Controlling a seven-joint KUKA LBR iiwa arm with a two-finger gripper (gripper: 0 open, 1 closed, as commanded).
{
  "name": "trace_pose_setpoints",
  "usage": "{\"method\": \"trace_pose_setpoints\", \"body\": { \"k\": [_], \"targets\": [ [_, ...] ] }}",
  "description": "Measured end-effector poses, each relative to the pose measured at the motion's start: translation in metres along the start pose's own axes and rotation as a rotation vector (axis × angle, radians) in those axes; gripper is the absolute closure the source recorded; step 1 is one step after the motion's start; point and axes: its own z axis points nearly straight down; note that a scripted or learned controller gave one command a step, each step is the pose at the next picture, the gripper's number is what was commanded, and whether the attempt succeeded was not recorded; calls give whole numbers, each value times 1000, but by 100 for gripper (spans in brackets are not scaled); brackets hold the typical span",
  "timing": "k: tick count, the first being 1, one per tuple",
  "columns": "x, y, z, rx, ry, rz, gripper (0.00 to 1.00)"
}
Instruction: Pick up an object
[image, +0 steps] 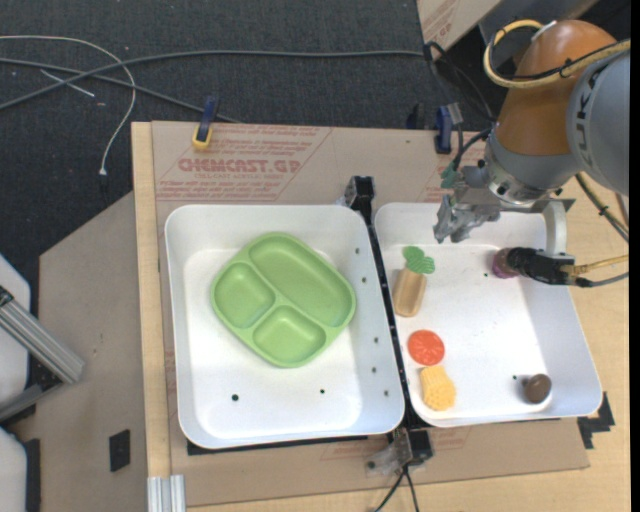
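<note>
Fingers (452, 232), grip state unclear, hover over right bin (560, 330); left bin (200, 380) holds green tray (283, 298).

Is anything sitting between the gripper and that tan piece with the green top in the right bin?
Nothing visible is in the way. The gripper hangs over the back of the right bin, and the tan piece with the green top lies just down-left of it, with bare white floor between. The red disc lies farther forward.

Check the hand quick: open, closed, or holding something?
Hand: cannot be told from this view; it hangs over the right bin with nothing seen in it.
</note>
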Motion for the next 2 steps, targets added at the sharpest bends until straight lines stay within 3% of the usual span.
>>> {"method": "trace_pose_setpoints", "body": {
  "k": [2],
  "targets": [
    [102, -25, -20, 0, 0, -1, 100]
  ]
}}
